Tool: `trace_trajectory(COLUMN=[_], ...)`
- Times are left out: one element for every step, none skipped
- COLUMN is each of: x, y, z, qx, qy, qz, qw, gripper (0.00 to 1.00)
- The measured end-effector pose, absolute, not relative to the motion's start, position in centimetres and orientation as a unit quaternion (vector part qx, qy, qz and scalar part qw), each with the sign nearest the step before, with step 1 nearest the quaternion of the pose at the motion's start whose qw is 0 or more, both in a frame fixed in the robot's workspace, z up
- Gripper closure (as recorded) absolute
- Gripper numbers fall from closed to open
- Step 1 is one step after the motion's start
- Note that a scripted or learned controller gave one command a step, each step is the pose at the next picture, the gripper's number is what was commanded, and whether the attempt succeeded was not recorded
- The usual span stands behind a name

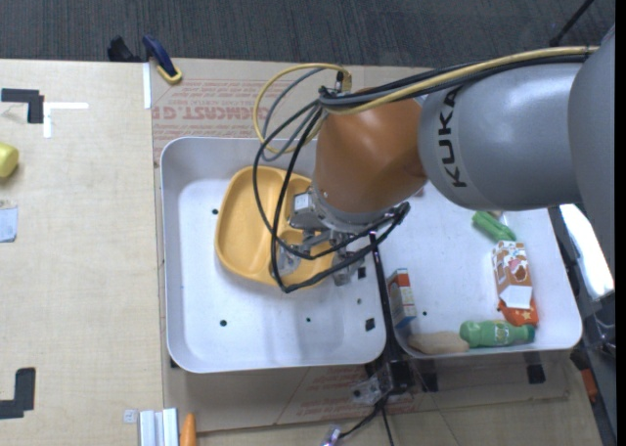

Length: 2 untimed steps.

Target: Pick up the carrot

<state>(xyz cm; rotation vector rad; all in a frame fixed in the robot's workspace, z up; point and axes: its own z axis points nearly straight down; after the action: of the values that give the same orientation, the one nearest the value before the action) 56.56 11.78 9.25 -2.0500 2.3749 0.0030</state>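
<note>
My gripper hangs low over the left bin, at the right rim of a yellow bowl that lies in that bin. The orange wrist band and the grey arm cover the strip where the two bins meet. Black cables loop around the gripper and blur its outline. I cannot make out a carrot among the things that show.
The right bin holds a green item, an orange and white packet, a green bottle, a beige piece and a small red and white box. A yellow object lies on the bench at far left.
</note>
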Motion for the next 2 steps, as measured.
trace_trajectory(x=[56.6,55.5], y=[11.4,11.1], z=[9.9,17.0], qx=[-0.649,-0.521], qy=[0.761,0.853], qz=[0.0013,0.0005], qw=[0.000,0.003], gripper=[1.00,1.00])
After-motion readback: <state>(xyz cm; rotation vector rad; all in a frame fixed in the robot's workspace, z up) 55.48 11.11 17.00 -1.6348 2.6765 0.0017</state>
